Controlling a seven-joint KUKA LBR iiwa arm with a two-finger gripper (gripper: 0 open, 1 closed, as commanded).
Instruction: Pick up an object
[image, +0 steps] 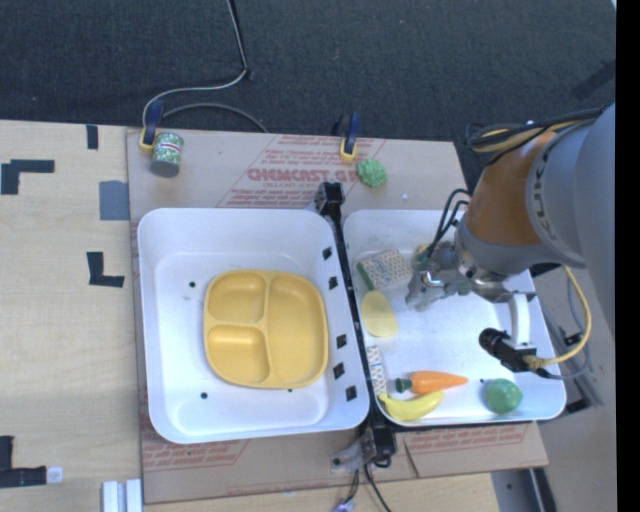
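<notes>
The right bin (455, 340) holds several small objects: a pale yellow round piece (379, 314) at its left side, a speckled grey-white piece (386, 267) above it, an orange carrot (438, 381), a yellow banana (411, 405) and a green ball (502, 396) along the front. My gripper (428, 285) hangs low over the upper middle of this bin, just right of the speckled piece. Nothing shows between its fingers.
The left bin (160, 300) holds a yellow divided plate (266, 327). A small patterned can (166, 153) and a green object (372, 173) lie on the cardboard behind the bins. Clamps and a cable sit along the back edge.
</notes>
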